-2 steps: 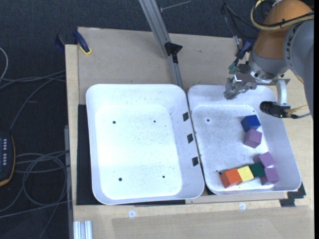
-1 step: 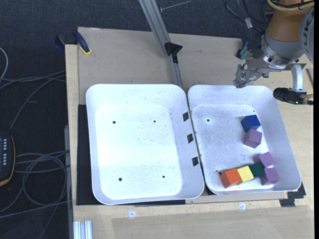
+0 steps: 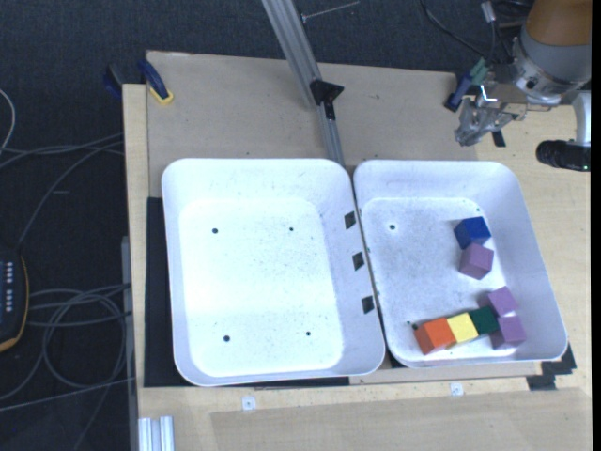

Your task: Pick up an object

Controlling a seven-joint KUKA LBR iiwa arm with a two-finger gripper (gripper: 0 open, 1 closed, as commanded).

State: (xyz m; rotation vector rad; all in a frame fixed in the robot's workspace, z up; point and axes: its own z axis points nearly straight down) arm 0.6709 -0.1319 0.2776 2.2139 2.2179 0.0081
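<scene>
The right-hand shallow white plastic bin (image 3: 526, 205) holds all the small cubes. A blue cube (image 3: 471, 230) sits near the bin's right wall, with a light purple cube (image 3: 476, 260) just below it, close to touching. Along the lower edge lies a row of orange cube (image 3: 434, 334), yellow cube (image 3: 461, 327) and green cube (image 3: 485, 320), side by side and touching, with two more purple cubes (image 3: 507, 315) pressed against the green one at the corner. The left-hand white bin (image 3: 178, 252) lies beside it on the pale wooden counter (image 3: 235, 101). The end effector (image 3: 479, 120) hovers over the counter above the right bin's far rim, well apart from the cubes; whether it is parted or closed cannot be told. A slanted grey metal pole (image 3: 299, 50) crosses the counter.
</scene>
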